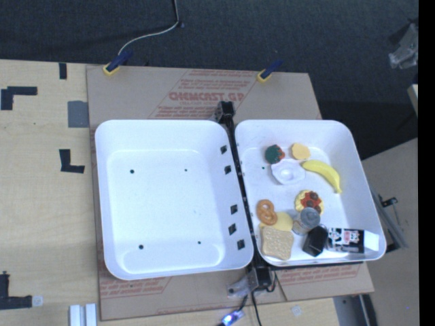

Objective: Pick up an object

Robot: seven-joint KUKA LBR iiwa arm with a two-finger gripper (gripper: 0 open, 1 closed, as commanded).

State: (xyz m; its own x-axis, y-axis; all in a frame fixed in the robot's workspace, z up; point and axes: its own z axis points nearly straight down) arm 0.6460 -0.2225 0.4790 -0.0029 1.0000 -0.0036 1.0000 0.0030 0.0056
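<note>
every candidate object sat in the right bin (pixel 353 148), crowded toward its near side: a banana (pixel 324 174), a pretzel (pixel 266 212), a slice of bread (pixel 277 242) and a black block (pixel 315 242) (some touching). the left bin (pixel 109 182) served as the drop side. the claw's state could not be told.

bins (pixel 163 131): 2 | banana (pixel 323 174): 1 | pretzel (pixel 266 212): 1 | bread slice (pixel 277 242): 1 | clamps (pixel 116 62): 2

Right bin (pixel 353 156) holds a banana (pixel 323 173), with a pretzel (pixel 266 212) and toast slice (pixel 277 242) nearer its front-left corner; the left bin (pixel 109 182) adjoins.
</note>
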